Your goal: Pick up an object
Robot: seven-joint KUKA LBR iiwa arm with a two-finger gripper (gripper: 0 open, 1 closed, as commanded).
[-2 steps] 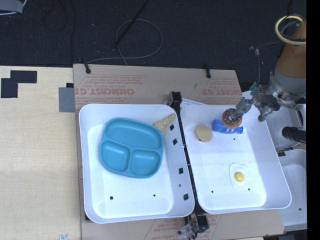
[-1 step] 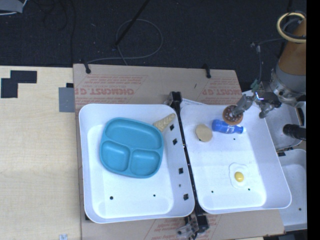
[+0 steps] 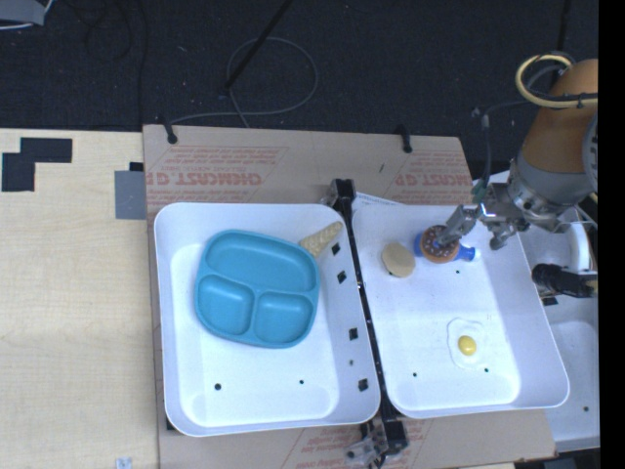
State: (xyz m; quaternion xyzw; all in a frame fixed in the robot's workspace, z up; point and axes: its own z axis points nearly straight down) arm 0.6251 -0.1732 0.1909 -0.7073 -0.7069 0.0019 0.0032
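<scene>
Lowest in frame, a fried egg [image 3: 467, 345] lies in the right bin [image 3: 532, 360]. At upper right, the gripper [image 3: 480, 225] hangs with fingers spread, holding nothing, just beside a donut [image 3: 438, 244].

From my seat the light looks even and fairly soft, falling from above. The two white bins [image 3: 252, 408] come out bright, close to washed out on their floors, and I see faint sheen along their rims. Shadows are weak: a thin dark edge hugs the blue divided plate [image 3: 258, 288]. The dark carpet [image 3: 293, 47] at the top swallows detail, so the cables there barely read. Focus is mildly soft all over, with coarse grain; small things in the right bin lack crisp outlines.
</scene>
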